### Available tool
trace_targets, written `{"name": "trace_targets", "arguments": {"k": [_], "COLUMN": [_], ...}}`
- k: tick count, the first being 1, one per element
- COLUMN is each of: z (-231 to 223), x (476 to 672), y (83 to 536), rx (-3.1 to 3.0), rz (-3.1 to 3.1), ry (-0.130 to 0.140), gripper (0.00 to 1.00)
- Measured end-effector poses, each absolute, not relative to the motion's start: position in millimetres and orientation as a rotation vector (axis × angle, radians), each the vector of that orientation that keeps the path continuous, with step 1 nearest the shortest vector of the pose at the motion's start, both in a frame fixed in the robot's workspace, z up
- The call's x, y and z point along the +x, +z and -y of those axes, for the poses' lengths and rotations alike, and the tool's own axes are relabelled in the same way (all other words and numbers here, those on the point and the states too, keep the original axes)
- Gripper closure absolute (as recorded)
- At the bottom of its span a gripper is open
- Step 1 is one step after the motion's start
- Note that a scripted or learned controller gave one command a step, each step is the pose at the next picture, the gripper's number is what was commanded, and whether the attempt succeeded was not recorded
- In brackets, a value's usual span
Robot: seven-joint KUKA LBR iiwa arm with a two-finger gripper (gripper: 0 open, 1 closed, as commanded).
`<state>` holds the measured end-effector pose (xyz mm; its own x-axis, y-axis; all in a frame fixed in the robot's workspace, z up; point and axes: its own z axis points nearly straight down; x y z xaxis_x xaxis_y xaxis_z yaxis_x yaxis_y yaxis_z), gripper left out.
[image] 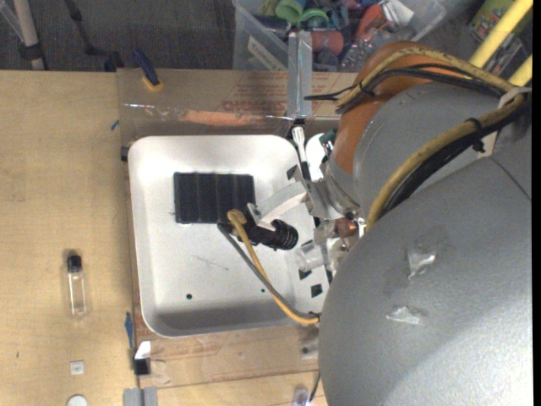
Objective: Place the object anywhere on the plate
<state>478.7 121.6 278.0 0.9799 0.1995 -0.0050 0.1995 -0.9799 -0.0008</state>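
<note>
Gripper (330, 227), wide or closed I cannot tell beneath the arm (439, 294), hangs near a flat black slab (213, 197) in the white bin (161, 311) that might slip from a shallow pinch.

Robot lab: wooden bench (51, 142), white bin (211, 299), clear tub (262, 36) of assorted colourful items, grey arm (439, 311).

A pale wooden bench (51, 159) is seen across the left and near parts of the scene, evenly lit. Beyond its far edge a dark grey floor (110, 15) is shown, crossed at the far left by a slanted white pole (21, 11). A clear plastic tub (252, 25), heaped with coloured items, is set at the far right.
</note>
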Motion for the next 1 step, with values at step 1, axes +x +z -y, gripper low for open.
{"name": "trace_targets", "arguments": {"k": [1], "z": [-174.6], "x": [534.6], "y": [255.4], "rx": [-3.127], "rz": [0.312], "ry": [-0.002], "gripper": [1.0]}}
